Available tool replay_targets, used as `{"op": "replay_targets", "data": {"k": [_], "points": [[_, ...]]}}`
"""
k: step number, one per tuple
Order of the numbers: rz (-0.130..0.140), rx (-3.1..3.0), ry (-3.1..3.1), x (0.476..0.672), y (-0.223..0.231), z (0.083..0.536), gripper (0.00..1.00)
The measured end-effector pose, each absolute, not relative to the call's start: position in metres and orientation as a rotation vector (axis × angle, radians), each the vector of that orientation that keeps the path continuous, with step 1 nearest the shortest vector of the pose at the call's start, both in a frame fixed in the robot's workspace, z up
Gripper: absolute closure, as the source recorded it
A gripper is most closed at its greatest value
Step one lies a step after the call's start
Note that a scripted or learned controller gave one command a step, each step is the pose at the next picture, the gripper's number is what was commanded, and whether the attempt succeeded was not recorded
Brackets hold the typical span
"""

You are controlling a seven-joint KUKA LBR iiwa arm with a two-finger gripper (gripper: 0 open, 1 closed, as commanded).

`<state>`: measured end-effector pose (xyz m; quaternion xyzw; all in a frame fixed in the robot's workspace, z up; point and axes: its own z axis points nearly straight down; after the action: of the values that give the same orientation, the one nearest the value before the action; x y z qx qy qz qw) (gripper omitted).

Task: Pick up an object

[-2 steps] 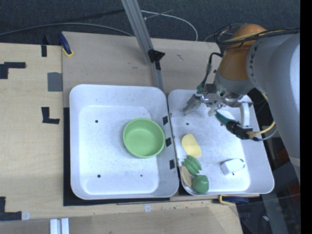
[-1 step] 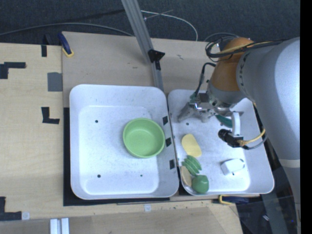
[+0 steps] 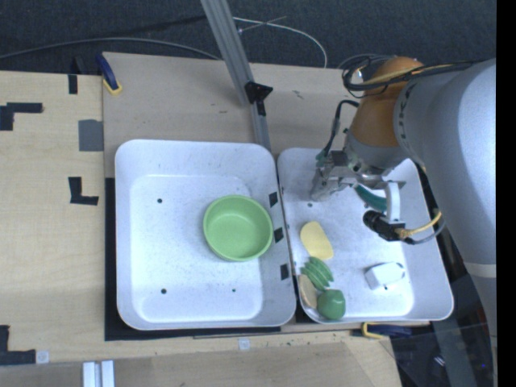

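End effector point(image 3: 321, 185) hangs low over the right bin point(image 3: 419, 293), grip state unclear.

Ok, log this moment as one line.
gripper over right bin, top left | nothing held | bowl in left bin

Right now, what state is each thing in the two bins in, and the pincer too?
Green bowl: upright, alone in the left bin.
Yellow piece: lying flat in the right bin, free.
Green ridged piece: lying by the bin's near-left corner, free.
Green round piece: resting in that same corner, free.
White block: lying on the bin floor, free.
Pincer: low over the right bin's far end, holding nothing visible.
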<state>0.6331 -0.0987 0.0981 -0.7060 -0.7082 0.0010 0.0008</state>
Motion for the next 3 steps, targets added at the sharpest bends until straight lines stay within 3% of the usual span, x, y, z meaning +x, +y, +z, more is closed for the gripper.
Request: {"op": "replay_targets", "data": {"k": [3], "points": [[-0.003,-2.221,-2.224,0.636,-0.092,0.212,1.00]]}}
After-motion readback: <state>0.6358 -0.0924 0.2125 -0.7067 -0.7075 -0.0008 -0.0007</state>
